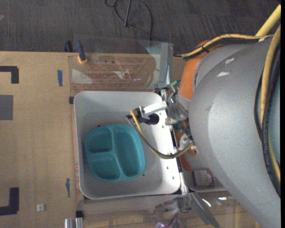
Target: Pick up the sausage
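You are looking down as the grey arm (pixel 236 116) is crowding the right of the view, its orange band (pixel 187 84) showing above the wrist and its bulk hiding most of the right bin (pixel 209 189). The tan tabletop (pixel 35 142) is carrying black corner marks (pixel 10 75) and strips of blue tape (pixel 59 78). Beyond its far edge, dark carpet (pixel 53 22) and a loop of black cable (pixel 131 13) are lying in shadow. The left bin (pixel 89 107) is holding a teal divided plate (pixel 115 152), lying flat toward the bin's lower left in the view. Above that bin, a brown panel (pixel 111 75) under clear plastic is bearing reddish lettering too faint to read. The claw (pixel 173 109) is hanging at the wall between the bins, largely buried under the arm, and you cannot tell whether it is wide, narrow or gripping anything. In the right bin, a small packet (pixel 202 178) with a red label is peeking out, its print too small to read. Near it, a reddish-orange sliver (pixel 186 164) is lying against the dividing wall. You cannot tell whether it is the sausage.
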